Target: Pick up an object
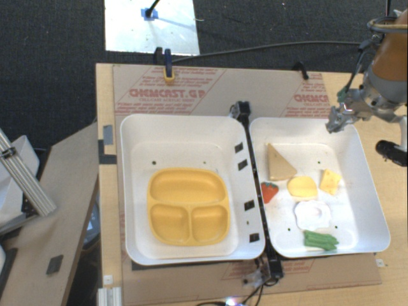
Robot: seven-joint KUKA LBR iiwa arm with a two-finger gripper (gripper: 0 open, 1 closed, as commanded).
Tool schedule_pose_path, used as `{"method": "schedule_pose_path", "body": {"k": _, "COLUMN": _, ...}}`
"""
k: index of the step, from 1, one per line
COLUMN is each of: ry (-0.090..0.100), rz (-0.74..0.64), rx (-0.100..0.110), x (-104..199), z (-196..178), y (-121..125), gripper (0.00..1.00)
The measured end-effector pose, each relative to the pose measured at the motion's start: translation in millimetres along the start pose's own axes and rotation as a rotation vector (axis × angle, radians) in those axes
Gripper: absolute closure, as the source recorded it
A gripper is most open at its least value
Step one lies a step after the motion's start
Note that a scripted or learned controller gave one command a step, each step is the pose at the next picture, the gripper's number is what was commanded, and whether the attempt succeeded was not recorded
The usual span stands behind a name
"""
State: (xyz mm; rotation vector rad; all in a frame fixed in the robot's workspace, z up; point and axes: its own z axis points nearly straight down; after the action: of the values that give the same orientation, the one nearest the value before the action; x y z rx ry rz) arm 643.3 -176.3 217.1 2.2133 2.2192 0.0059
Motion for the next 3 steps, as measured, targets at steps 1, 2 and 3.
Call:
{"method": "schedule_pose_path", "body": {"k": 1, "ry": 0.001, "rz": -0.002, "rx": 0.001, "x": -2, "z": -46, "y": 7, "gripper": 1.0}}
{"method": "schedule_pose_path", "body": {"k": 2, "ry": 0.004, "rz": -0.007, "rx": 0.006, "x": 60, "z": -42, "y": -4, "gripper": 1.0}}
{"method": "schedule_pose_path", "body": {"k": 3, "ry": 0.004, "rz": -0.006, "rx": 0.006, "x": 106, "z": -34, "y": -1, "gripper": 1.0}}
